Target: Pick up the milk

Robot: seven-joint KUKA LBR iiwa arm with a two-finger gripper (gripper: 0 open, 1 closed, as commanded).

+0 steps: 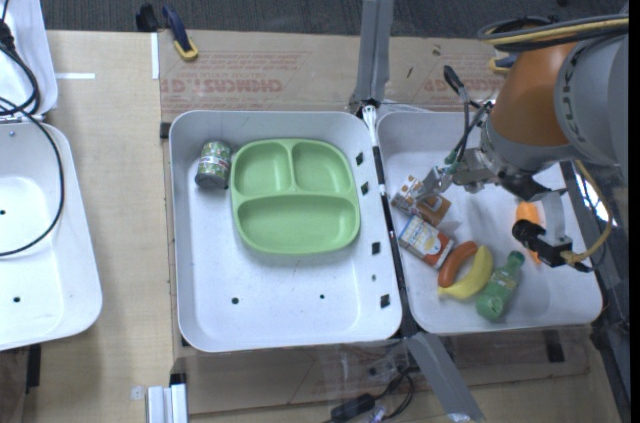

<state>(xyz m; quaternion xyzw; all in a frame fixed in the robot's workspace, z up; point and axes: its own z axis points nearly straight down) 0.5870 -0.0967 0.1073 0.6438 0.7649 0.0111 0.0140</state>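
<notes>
The milk (426, 240), a small carton with a white and orange face, lies flat in my right bin (560, 311), near that bin's left wall and about halfway down it. Just above it, touching or nearly so, sits a second small carton (418, 202) in brown and white. My end effector (443, 179) hangs right over that upper carton, close to its top edge; I cannot tell from here how it is set. To the lower right of the milk lie a red sausage (458, 260) and a banana (472, 274) side by side, then a green bottle (499, 287) tilted toward the bin's front edge. An orange piece (529, 212) rests further right. In the left bin (200, 311) a green divided plate (296, 196) sits centrally, with a small can (213, 165) beside its left edge.
</notes>
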